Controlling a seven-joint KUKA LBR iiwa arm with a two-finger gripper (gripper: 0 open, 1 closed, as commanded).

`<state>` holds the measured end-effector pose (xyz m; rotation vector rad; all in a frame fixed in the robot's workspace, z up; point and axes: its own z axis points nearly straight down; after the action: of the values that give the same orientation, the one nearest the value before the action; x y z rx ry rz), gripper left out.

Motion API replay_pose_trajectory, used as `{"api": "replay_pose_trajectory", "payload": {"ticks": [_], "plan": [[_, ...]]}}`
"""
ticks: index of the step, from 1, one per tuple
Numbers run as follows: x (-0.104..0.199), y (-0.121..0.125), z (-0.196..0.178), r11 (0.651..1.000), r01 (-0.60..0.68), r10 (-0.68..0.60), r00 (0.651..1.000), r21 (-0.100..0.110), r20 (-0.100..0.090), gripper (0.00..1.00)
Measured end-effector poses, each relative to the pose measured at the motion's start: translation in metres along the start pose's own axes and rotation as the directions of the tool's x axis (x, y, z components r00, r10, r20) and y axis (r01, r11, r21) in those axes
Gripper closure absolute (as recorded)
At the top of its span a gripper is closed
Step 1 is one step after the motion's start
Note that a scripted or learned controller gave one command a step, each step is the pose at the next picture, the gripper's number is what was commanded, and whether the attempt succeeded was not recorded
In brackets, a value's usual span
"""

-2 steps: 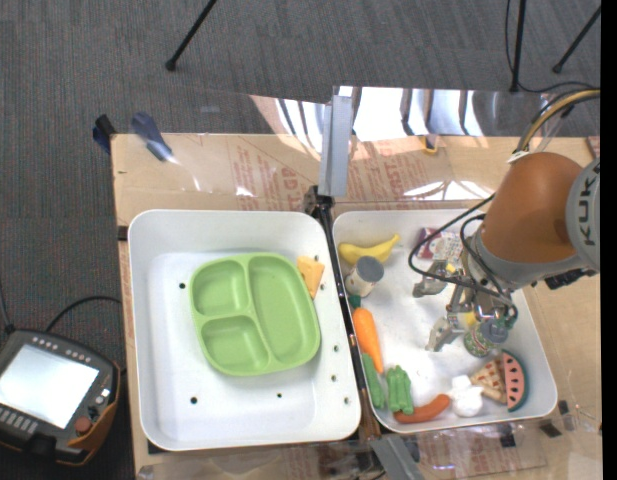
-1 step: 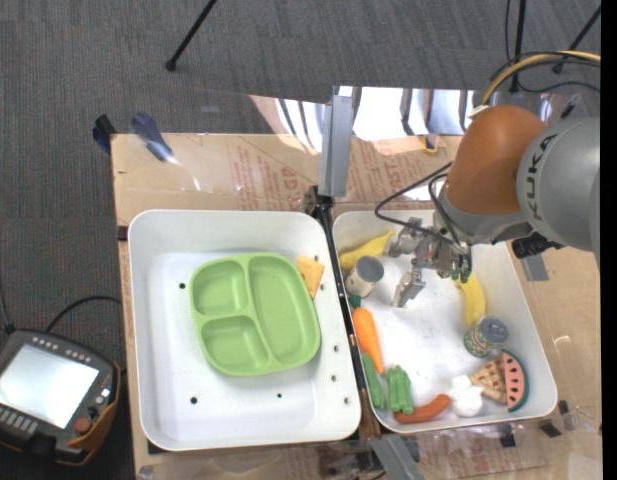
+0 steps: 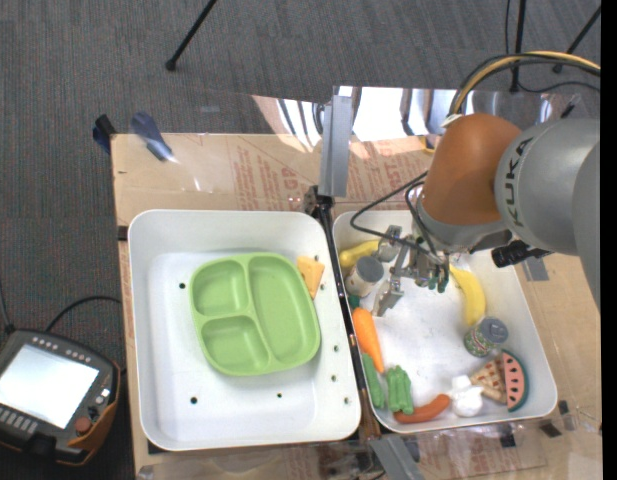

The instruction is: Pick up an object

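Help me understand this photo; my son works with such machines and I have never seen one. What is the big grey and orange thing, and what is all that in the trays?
That is a robot arm, photographed from one camera fixed above the bench, looking down at a slant. At its end is a gripper with two fingers, hanging low over the right bin. I cannot tell whether it grips anything. That bin holds toy food: a carrot, a banana, a watermelon slice, a sausage and a small can. The left bin holds a green divided plate.
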<state>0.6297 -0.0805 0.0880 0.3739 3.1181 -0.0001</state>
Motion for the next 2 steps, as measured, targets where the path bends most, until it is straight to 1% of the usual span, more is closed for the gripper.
{"api": "replay_pose_trajectory", "payload": {"ticks": [1, 2], "plan": [[0.054, -0.072, 0.001, 1.000, -0.011, 0.011, 1.000, 0.001, -0.001, 0.00], [-0.002, -0.012, 0.000, 0.989, 0.145, -0.145, 0.989, -0.003, 0.001, 0.00]]}}
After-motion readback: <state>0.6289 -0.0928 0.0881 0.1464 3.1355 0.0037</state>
